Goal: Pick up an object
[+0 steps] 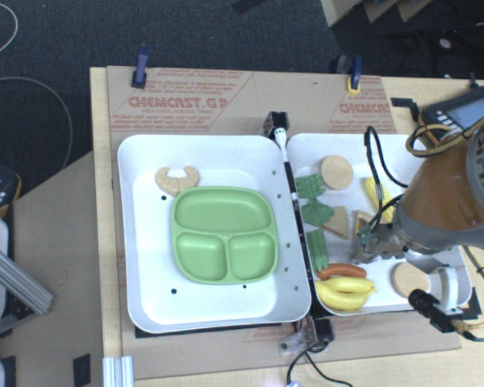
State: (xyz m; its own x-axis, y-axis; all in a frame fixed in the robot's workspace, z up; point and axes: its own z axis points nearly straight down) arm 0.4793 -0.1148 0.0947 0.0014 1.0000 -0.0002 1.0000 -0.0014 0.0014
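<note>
Gripper [371,244] sat low in the right bin [387,145], at 12 o'clock of the banana [344,293], presumably lining up a pick; grasp state unreadable.

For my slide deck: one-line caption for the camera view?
KUKA arm's gripper lowered into the right bin among toy food; green divided plate sits in the left bin.
</note>
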